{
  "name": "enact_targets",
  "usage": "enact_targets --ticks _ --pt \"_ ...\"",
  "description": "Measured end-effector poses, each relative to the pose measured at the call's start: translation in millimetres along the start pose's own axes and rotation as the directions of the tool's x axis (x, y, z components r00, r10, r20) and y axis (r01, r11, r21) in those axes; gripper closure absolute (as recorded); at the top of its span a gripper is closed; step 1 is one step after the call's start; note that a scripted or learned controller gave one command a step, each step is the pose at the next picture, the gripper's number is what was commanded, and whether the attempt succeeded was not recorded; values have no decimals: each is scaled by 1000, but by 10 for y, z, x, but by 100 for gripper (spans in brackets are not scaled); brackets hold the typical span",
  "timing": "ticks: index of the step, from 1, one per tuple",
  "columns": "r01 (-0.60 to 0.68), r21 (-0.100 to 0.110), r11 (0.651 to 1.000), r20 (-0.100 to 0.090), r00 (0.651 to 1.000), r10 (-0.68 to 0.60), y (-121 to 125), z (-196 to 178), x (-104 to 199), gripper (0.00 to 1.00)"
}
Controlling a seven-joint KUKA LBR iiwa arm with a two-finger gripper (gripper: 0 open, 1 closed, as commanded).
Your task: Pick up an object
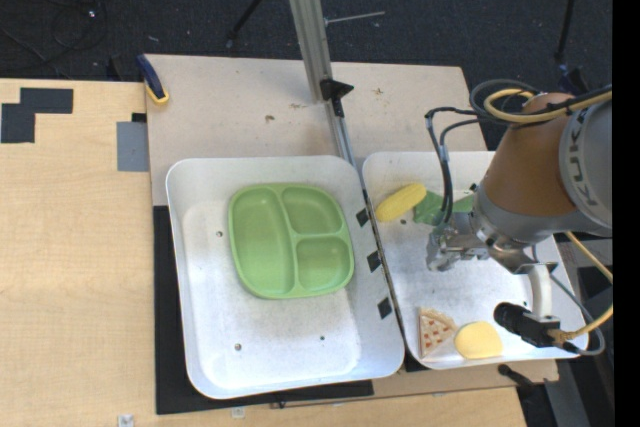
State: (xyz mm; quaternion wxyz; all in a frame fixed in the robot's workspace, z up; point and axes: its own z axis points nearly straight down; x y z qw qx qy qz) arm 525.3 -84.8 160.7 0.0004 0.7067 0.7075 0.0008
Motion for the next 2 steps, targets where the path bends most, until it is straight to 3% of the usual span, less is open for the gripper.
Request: enact_targets --ticks 2 --pt "1 -3 1000 1 1000 -1 79 -1260 -3 100"
